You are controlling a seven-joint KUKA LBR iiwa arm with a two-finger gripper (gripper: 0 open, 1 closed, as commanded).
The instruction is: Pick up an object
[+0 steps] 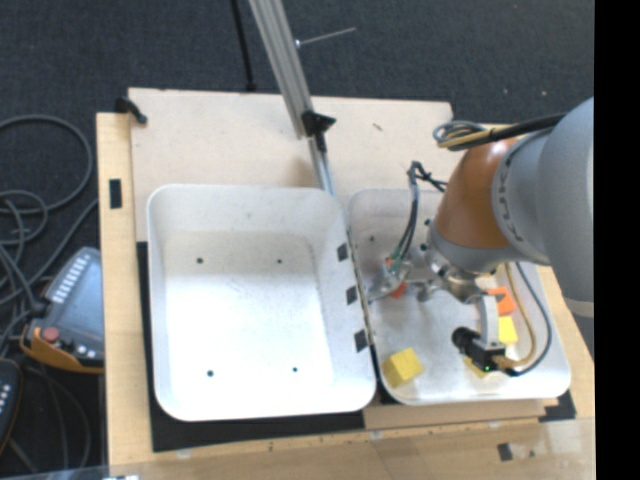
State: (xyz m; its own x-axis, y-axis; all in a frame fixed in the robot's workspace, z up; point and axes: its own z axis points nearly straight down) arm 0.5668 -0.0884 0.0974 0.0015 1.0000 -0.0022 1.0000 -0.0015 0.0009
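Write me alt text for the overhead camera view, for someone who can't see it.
A grey robot arm with an orange band reaches from the right into the right-hand white bin, its claw low near the bin's left wall. A yellow block lies near that bin's front edge, apart from the claw. The left-hand white bin sits alongside on the wooden bench.

A yellow block (pixel 403 366) lies tilted on the floor of the right bin (pixel 440 393), near its front left corner. Small orange and yellow pieces (pixel 505 318) lie toward the bin's right side.
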